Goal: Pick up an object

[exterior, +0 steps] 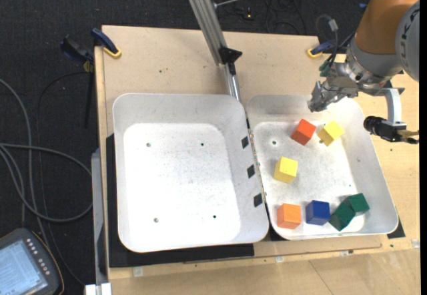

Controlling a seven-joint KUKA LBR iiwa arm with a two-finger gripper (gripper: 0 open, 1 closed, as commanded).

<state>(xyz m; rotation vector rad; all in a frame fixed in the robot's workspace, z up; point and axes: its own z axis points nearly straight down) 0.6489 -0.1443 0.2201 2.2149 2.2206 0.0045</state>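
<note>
The step in hand looks like the approach: the gripper (322, 98) hangs over the far rim of the right bin (373, 173), above and just behind the orange-red cube (303, 131), and nothing sits between its fingers; whether they stand wide or narrow I cannot tell, since they read as one dark cluster at this slant. No block is lifted, so the pick has not yet begun. Taking the orange-red cube as the landmark: a small yellow block (329, 132) lies just to its right, close but seemingly apart, a larger yellow cube (286, 169) sits nearer the camera and slightly left, well apart, and along the near wall run an orange cube (289, 215), a blue cube (318, 212) and two green blocks (350, 210) that touch or overlap in the corner. The next move, as I judge it, calls for a descent onto either the orange-red cube or the small yellow block, both near the gripper. Because these two are neighbours, the fingers would best close along the axis that does not pass through the other block. The far rim of the right bin is close behind them, leaving little room on that side, while towards the larger yellow cube the floor is open. The left bin (133, 153) lies well away from the orange-red cube, across the shared wall.
</note>
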